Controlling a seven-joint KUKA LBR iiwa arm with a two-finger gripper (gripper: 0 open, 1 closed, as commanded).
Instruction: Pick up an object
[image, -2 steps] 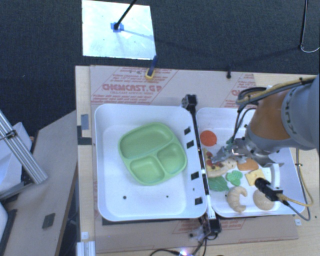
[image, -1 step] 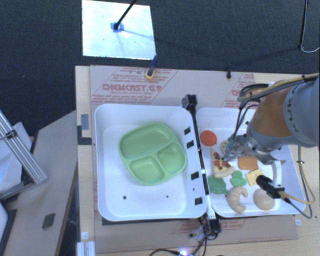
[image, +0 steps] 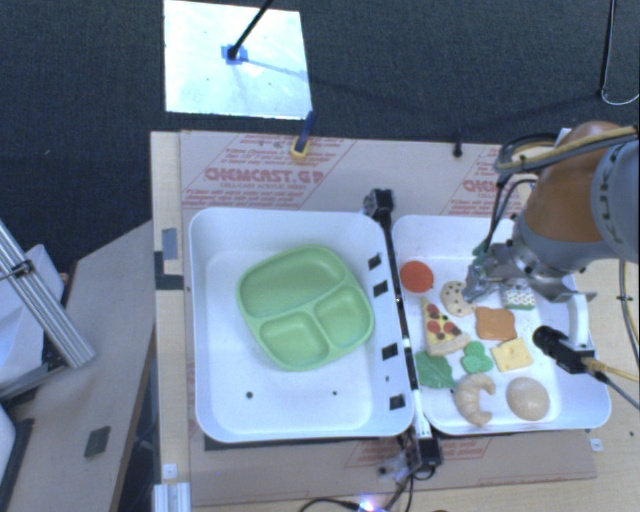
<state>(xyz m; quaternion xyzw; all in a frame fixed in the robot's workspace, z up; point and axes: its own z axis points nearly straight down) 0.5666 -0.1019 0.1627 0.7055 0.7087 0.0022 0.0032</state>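
My gripper (image: 478, 284) hangs low over the right bin (image: 590, 400), near its middle. Just left of it lies a round speckled cookie (image: 453, 297), and a brown toast slice (image: 495, 323) sits just below it. A small white and green piece (image: 520, 297) lies right of the gripper, partly under the wrist. Further left is a red tomato slice (image: 417, 275). A pizza slice (image: 440, 328), a yellow cheese square (image: 512, 355), green leafy pieces (image: 435, 370), a croissant (image: 475, 397) and a pale egg (image: 527, 398) fill the front of the bin.
The left bin (image: 220, 400) holds a green divided plate (image: 305, 305). A black-clipped divider (image: 395, 300) separates the two bins. The grey and orange arm (image: 575, 200) reaches in from the right over the right bin's far side.
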